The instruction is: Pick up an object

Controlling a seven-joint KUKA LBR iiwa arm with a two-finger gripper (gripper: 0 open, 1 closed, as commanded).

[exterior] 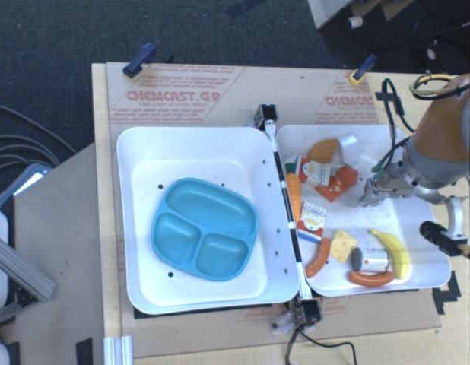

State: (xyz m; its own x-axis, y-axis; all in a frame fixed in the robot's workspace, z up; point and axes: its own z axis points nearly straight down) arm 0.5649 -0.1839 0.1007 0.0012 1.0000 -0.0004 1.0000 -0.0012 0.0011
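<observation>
Now my gripper (374, 191) hangs low over the right bin (425, 280); how its grip stands, I cannot tell. Just beside it lies a red toy (340, 182), touching a white labelled packet (317, 172). Around them lie a banana (395, 251), cheese wedge (342, 245), sausage (371, 278) and carrot (294, 194). The left bin (136, 204) holds a blue divided plate (204, 227). Cardboard (182, 90) behind reads "CHEMCAST".

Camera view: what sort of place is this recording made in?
Likely a robotics lab bench: two white bins on a board, toy food such as a banana, and loose cables on dark carpet.
</observation>
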